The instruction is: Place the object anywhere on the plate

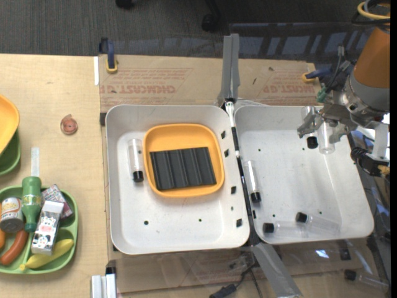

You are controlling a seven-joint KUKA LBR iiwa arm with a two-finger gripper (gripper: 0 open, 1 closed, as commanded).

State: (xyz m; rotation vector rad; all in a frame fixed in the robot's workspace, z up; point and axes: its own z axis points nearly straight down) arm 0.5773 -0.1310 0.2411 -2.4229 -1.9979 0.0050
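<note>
Across the right-hand shallow white bin (291, 172) the floor is mostly bare. One clear plastic tube with a black cap (251, 179) lies along its left wall. Two more capped clear tubes (271, 227) (310, 221) lie close to its near edge, leaving the middle and the far right open.

The left-hand shallow white bin (124, 225) has less room. A square orange plate with rounded corners (183, 131) sits in its far half, and a dark grey ribbed rectangular block (183, 169) covers most of the plate's well. Only the orange rim and narrow margins around the block are bare. Just left of the plate, between it and the bin wall, another clear tube (134, 157) lies lengthwise, black cap toward the near side. The strip of floor below the plate is open.

The two bins meet at a raised double rim that runs between them. Both stand on a sheet of brown cardboard (155, 79).

The grey arm with its orange band (373, 58) comes in over the right bin's far right corner, wrist pointed down and leftward. The two-finger gripper (323, 135) hangs above the bin's far right area, well apart from the plate. A small clear tube with a black end (327, 144) shows right at its tip. Whether the pincer is closed on it, or how wide it stands, cannot be told from this slant.
</note>
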